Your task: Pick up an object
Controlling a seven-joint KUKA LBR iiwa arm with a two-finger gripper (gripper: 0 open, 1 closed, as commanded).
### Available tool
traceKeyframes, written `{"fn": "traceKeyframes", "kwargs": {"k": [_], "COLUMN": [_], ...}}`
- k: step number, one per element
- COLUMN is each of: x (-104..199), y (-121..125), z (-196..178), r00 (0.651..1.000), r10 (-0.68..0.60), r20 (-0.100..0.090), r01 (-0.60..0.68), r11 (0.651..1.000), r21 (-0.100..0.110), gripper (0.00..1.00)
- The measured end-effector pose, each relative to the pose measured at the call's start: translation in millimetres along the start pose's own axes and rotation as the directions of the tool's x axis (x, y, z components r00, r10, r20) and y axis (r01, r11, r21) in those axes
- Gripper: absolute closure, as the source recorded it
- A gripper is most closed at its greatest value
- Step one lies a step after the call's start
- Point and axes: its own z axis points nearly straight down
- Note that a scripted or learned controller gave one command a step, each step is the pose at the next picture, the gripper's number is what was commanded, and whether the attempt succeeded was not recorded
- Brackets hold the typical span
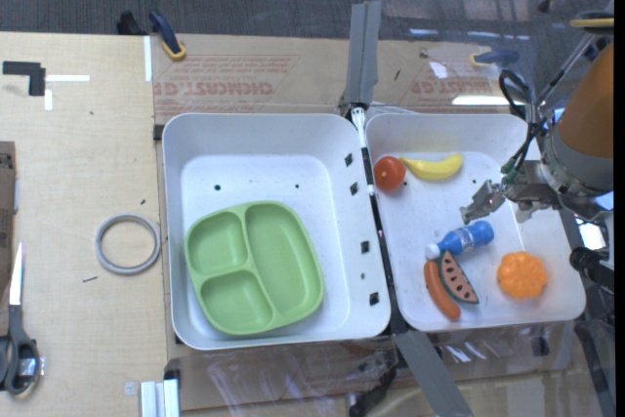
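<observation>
Scissors (15, 352) lie at the near left edge of the worktop (78, 171), with a ring of tape (128, 242) a little further in. Two shallow white bins sit side by side. In the left bin (254, 137) rests a green divided plate (254, 266). The right bin (547, 308) holds several toys: a red tomato (390, 172) touching a yellow banana (434, 167) at the far side, and nearer the front a blue bottle (465, 238), a watermelon slice (456, 278), a red sausage (439, 291) and an orange pumpkin (522, 274).

The grey arm reaches in from the right. Its gripper (488, 200) hangs above the middle of the right bin, fingers slightly parted and holding nothing.

The nearest likely target, as a judgement, is the blue bottle, which lies just in front of and slightly left of the gripper, close beneath it. The bottle rests on its side. Its long axis runs on a slant, with the white cap pointing toward the front left, touching the watermelon slice, and its base toward the back right. A grasp would probably close across that axis, after a short move forward and down. The crowding slice and sausage could be nudged.
</observation>
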Motion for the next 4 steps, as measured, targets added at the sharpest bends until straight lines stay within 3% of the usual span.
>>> {"fn": "traceKeyframes", "kwargs": {"k": [1,2,3,4], "x": [-3,-4,38,47], "y": [-27,-27,23,99], "z": [125,117,66,24], "r00": [1.000,1.000,1.000,1.000], "r10": [0.004,0.008,0.001,0.000], "r20": [0.000,-0.001,0.000,0.002], "r01": [-0.004,-0.008,-0.001,0.000], "r11": [1.000,1.000,1.000,1.000], "r21": [-0.002,0.000,-0.001,-0.001], "gripper": [0.00,1.00,1.00,1.00]}}
